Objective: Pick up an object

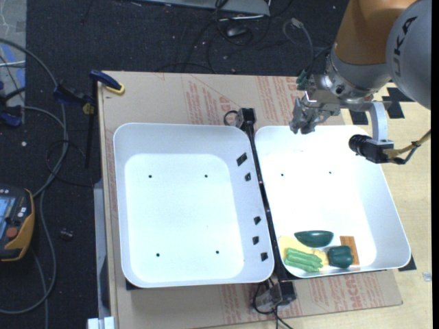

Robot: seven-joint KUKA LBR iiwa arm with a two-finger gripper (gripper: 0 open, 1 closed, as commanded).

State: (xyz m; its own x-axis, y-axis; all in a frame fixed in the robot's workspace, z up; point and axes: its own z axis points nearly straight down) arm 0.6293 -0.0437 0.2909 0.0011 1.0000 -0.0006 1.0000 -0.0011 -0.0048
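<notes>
Tabletop (171, 94): a brown board, seen from above at a slant, carrying two shallow white bins side by side. Left bin (130, 139): occupied the centre-left of the frame. Right bin (384, 197): occupied the centre-right, with four small items clustered at its lower edge. Items in that cluster: a dark green bowl-shaped piece (314, 238); just below and left of it, a light green ridged piece (303, 260); to the right of that, a dark green rounded block (340, 256); and a small orange-brown piece (349, 242) just behind the block. All four lay close together, some apparently touching. Arm (384, 26): grey with an orange band, entered from the upper right of the frame. Gripper (302, 125): hung over the upper edge of the right bin, well apart from the cluster, pointing downward with nothing seen between its fingers; whether they stood apart or together could not be told. A blue and yellow clamp (108, 81) sat at the upper left corner of the tabletop.
</notes>
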